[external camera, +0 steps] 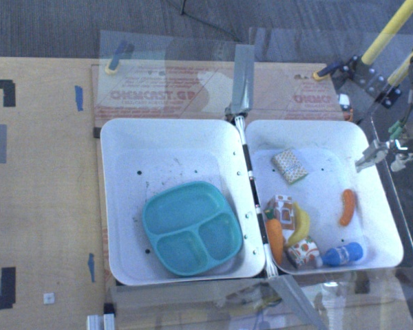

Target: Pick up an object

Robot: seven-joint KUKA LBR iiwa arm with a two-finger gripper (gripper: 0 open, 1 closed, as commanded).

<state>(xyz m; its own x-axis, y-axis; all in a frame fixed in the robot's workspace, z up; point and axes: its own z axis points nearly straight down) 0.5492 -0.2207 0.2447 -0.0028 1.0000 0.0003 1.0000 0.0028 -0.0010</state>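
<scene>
Two white bins sit side by side on the bench. The left bin point(124, 143) holds a teal divided plate point(191, 228) lying flat toward its near side. Across the centre divider, the right bin point(323, 136) carries the candidates for picking: a small patterned packet point(290, 166) lies alone near the far side, while a carrot point(274, 240), a printed carton point(283, 210), a banana point(301, 224) and another small printed box point(304, 252) crowd together against the divider, touching one another. A blue bottle point(344, 254) lies on its side just beside that cluster, and an orange sausage-shaped piece point(347, 207) rests apart nearer the right wall. The gripper point(382, 151) hangs over that bin's right rim, well apart from every object, holding nothing; whether it is spread or pressed together I cannot tell. A descent into the cluster risks pinching two items or nudging them aside, and the round bottle could roll off; the sausage's nearness to the wall may crowd the approach.
</scene>
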